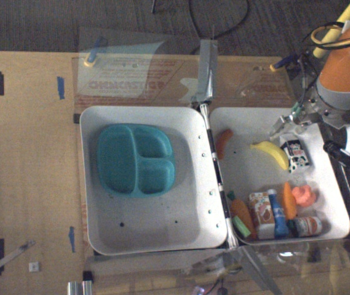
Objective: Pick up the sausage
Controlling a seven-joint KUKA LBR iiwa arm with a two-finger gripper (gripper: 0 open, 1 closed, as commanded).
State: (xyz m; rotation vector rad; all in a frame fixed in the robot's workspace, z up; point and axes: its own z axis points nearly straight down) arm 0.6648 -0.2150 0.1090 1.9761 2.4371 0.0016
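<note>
Two white bins side by side. Left bin carries a teal divided plate, upper-left of centre. Right bin carries all the small stuff.

Arm enters top right, orange band over the right bin's far right corner. Gripper hangs just above that bin's upper right area, nothing between the fingers; can't tell how wide they stand.

Sausage: reddish-brown, upper left corner of right bin, just beside the divider wall, alone. Well apart from gripper.

Between the two: banana, lying slantwise mid-bin. Black-and-white carton just right of the banana, near below the gripper.

Lower edge cluster, packed tight: carrot, white-and-red box, blue tube, orange piece, pink piece, small can.
</note>
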